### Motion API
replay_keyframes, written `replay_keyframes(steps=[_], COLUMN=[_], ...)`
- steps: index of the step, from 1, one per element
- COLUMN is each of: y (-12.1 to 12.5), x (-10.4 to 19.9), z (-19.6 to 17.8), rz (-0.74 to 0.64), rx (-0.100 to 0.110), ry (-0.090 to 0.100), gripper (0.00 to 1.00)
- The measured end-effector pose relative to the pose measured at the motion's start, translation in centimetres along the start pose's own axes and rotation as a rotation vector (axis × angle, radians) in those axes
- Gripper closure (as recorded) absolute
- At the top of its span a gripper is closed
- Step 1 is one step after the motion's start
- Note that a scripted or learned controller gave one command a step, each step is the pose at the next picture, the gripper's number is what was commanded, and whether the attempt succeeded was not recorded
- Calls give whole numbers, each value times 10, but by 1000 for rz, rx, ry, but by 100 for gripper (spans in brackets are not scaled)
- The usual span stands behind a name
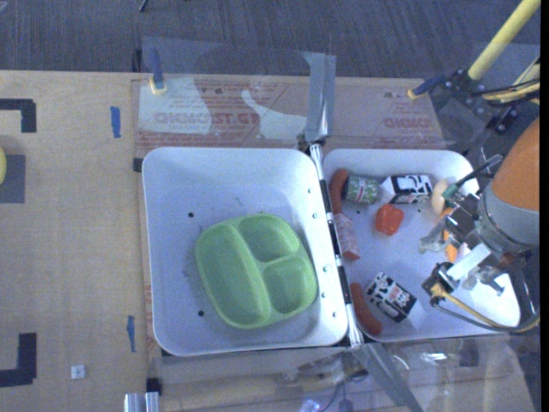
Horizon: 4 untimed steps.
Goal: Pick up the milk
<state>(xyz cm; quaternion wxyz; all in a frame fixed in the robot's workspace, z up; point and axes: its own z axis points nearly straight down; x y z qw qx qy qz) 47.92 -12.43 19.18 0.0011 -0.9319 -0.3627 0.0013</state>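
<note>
- The gripper point(454, 231) hangs over the right side of the right bin point(410, 160), below the grey wrist and the orange band. From this slant I cannot tell whether it is released or clenched. Nothing can be seen held in it.
- Just beside it, toward the bin's middle, lie a few small orange and pale pieces point(439, 244) that are too small to name.
- The milk carton point(391, 296), small and patched black and white like a cow, lies tilted near the front of that bin, to the left of the gripper and apart from it. A brown sausage point(365, 310) lies just beside its left edge.
- A second carton point(410, 187) with the same pattern sits near the back wall, between a green can point(362, 190) and a pale egg-like thing point(439, 196). Either one could be the milk that is meant.
- An orange-red piece point(389, 220) rests between the two cartons.
- The left bin point(171, 178) holds a green divided plate point(256, 269).
- Judging by its look, the carton is a light toy with stiff, smooth sides, so it may skid or twist if it is pinched at a corner.
- The safest hold is probably across two opposite flat faces at mid-body, squared to its tilt and clear of the sausage.
</note>
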Motion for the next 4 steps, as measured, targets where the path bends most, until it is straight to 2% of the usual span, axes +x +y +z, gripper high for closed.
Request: replay_keyframes(steps=[1,2,3,4], y=[19,-14,-14,-14], x=[-7,24,23,23], z=[-6,96,87,87], rz=[-143,-234,-231,-231], rx=[-2,0,2,2], ry=[-1,0,-1,-1], gripper=[0,0,100,0])
